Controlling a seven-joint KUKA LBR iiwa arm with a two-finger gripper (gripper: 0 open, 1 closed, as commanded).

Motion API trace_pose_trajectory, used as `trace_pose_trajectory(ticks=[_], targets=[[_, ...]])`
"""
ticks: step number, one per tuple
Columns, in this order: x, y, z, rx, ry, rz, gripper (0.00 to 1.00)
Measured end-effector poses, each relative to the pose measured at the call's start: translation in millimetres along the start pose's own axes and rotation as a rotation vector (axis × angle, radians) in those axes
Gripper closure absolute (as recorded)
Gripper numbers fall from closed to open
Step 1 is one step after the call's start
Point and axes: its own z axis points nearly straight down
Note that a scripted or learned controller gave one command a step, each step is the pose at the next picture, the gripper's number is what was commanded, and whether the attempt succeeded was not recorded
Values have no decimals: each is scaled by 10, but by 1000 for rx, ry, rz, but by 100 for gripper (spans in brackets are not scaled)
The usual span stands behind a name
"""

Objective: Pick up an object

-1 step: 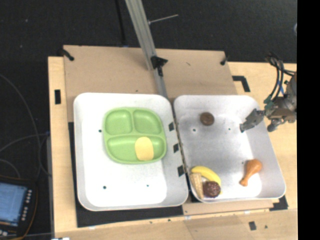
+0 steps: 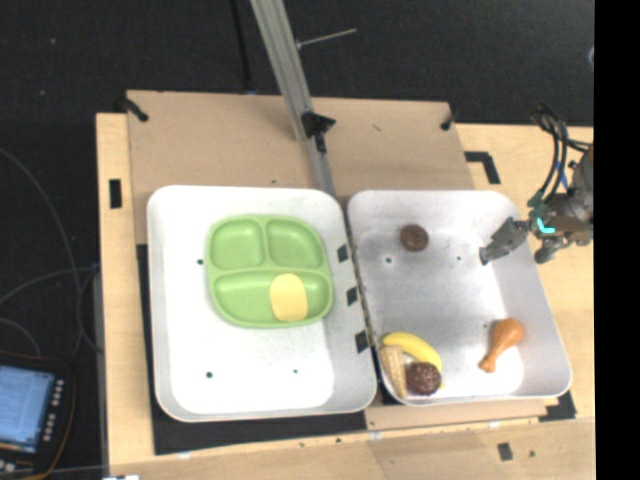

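Hovering at right bin's right edge, gripper point(image 2: 522, 240) fingers apart, holding nothing. Orange plastic drumstick point(image 2: 501, 343) lies near right bin's front-right corner. Risk: rounded toy rolling aside, fingers striking bin wall point(image 2: 556, 340).

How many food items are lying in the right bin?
5: a brown ball near the top, a drumstick at lower right, and a banana, a dark ball and a waffle cone at lower left.
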Motion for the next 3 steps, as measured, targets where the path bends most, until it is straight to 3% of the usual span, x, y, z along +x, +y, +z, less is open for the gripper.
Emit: trace_pose_trajectory(ticks=[3], targets=[[-60, -92, 1760, 7, 0, 3, 0]])
